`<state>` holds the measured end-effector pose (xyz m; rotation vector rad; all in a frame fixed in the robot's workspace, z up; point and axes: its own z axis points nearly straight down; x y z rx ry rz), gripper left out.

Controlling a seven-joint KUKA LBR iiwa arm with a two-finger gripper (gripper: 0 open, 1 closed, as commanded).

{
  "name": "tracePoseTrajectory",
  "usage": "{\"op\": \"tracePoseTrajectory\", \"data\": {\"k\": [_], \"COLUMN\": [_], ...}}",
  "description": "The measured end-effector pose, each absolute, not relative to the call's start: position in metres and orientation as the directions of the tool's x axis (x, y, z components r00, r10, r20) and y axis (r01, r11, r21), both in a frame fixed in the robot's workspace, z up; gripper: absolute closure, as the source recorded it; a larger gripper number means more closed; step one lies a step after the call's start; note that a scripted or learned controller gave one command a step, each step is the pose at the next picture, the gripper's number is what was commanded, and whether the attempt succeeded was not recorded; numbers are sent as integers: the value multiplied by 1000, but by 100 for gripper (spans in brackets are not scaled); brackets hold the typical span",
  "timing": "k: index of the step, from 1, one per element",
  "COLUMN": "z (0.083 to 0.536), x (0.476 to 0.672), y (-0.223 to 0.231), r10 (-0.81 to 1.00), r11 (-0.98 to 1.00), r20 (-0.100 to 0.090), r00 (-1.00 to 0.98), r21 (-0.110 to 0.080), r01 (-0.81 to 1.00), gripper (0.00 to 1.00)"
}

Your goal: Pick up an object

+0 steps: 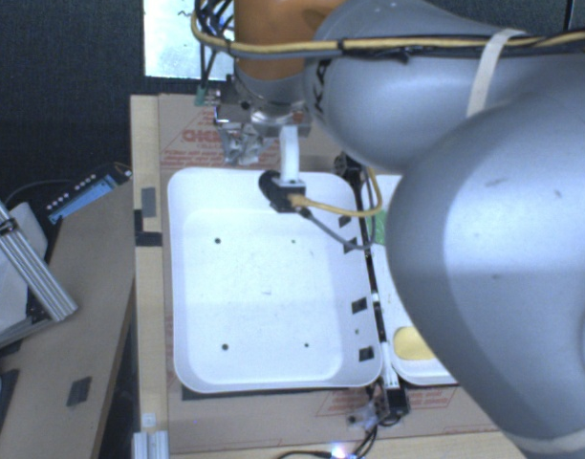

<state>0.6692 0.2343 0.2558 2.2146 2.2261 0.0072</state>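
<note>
**Gripper at the far rim, yellow object in the other bin**

The gripper (245, 140) hangs below the orange band at the far edge of the left bin (192, 285), over its back rim, not over the floor of the bin. It is small and blurred against the cardboard behind it, so I cannot tell whether it is open or closed, and nothing can be seen held in it.

The one clear candidate for picking is a yellow object (412, 344) in the right bin (419, 379). It sits by that bin's near left corner, close to the divider between the two bins. The arm (484, 208) covers much of it, so its shape and long axis cannot be read; it is perhaps a rounded, soft-edged thing.

The relation that matters is this. The object lies well apart from the gripper, toward the near side of the bench and to the right in the view, across the divider. The gripper is at the far left, the object at the near right, roughly on a diagonal. Reaching it would likely mean drawing back toward the arm's own side and crossing into the right bin before any descent.
</note>
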Motion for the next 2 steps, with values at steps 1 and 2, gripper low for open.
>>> {"op": "tracePoseTrajectory", "data": {"k": [1, 2], "z": [256, 215], "x": [669, 667], "y": [152, 220], "r10": [1000, 1000], "r11": [-5, 9], "r20": [-2, 2], "r00": [5, -9], "r21": [1, -1], "r01": [1000, 1000], "gripper": [100, 100]}}
